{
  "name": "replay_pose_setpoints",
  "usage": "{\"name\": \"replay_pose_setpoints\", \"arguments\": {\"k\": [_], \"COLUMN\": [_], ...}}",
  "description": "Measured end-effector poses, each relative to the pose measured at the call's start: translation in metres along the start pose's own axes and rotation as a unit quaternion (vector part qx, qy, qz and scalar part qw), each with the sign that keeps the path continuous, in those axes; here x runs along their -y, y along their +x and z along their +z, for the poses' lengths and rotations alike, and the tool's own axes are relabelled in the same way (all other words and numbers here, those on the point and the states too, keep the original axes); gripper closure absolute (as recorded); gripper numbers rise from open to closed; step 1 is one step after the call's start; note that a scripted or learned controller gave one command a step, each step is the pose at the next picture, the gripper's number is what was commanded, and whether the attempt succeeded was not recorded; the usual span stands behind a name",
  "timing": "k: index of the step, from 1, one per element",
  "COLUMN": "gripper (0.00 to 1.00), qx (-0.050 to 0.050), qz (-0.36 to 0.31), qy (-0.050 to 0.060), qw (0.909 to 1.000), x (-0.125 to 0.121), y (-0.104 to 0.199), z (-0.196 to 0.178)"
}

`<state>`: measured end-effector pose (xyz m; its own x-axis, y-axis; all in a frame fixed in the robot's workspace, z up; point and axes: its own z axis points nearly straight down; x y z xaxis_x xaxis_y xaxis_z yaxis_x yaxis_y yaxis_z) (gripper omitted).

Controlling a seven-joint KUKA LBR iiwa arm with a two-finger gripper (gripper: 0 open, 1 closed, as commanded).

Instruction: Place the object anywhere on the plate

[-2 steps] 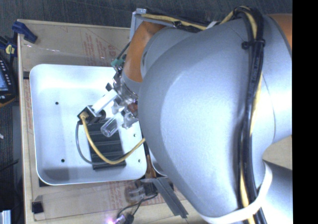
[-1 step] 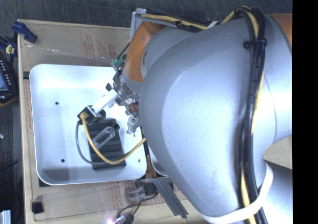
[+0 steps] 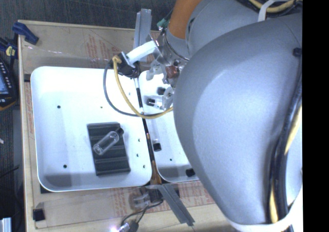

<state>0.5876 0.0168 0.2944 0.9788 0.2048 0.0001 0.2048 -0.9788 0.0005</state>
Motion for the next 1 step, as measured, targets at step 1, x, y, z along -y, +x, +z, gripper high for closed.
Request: {"name": "replay_pose_setpoints", "arguments": {"k": [1], "gripper": [1.00], "qx": [0.000], "qz": [-0.002], "qy": [-0.002], "qw": [1.0000], "x": [-0.0002], "y": [0.0002], "z": [-0.0092]}}
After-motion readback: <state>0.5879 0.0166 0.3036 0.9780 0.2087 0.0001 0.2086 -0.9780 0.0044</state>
